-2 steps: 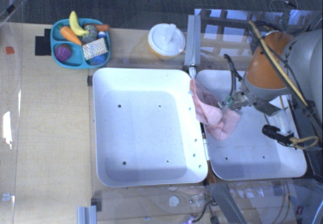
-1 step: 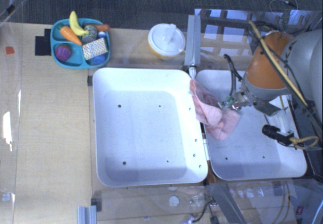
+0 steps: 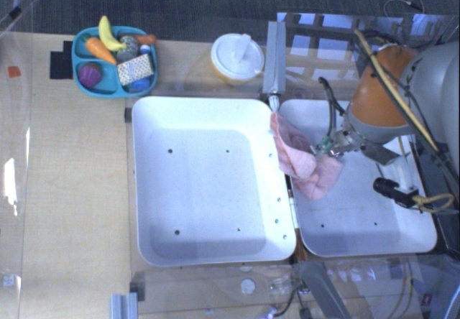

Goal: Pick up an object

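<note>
A pink cloth lies crumpled at the left side of the right bin, with its upper edge draped over the rim between the two bins. My gripper is down at the cloth's right end, touching or just above the fabric. The grey arm with its orange band comes in from the right above it. The fingertips are small and dark against the cloth.
The left bin sits beside the right one. A blue tray of toy food stands at the back left of the bench, and a white lidded bowl behind the left bin. A black cable connector hangs over the right bin.
</note>
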`<state>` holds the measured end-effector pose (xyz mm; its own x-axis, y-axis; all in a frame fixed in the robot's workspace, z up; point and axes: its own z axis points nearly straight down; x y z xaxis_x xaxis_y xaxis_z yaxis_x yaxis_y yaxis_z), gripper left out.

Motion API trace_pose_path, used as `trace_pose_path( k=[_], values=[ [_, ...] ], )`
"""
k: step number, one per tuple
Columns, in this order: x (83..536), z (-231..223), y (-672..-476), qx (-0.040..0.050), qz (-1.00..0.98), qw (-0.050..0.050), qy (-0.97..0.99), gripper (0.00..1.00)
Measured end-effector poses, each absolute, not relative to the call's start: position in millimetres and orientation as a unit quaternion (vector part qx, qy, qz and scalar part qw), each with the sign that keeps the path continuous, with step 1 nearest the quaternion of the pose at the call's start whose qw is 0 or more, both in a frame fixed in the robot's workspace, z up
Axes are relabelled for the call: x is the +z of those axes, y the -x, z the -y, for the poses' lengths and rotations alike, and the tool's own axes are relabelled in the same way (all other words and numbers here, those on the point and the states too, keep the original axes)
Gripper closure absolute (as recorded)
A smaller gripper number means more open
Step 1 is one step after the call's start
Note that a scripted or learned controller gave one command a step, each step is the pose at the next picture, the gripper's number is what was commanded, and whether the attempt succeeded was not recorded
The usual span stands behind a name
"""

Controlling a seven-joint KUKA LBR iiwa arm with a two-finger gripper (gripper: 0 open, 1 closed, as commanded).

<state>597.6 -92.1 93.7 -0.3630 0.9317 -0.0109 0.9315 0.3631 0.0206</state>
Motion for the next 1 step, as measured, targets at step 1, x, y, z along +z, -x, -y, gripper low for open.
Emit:
trace_pose_path(
  k=[1],
  values=[
    [93.6, 92.1, -597.6, 0.0054, -0.825, 0.01, -0.564, 0.0]
  ],
)
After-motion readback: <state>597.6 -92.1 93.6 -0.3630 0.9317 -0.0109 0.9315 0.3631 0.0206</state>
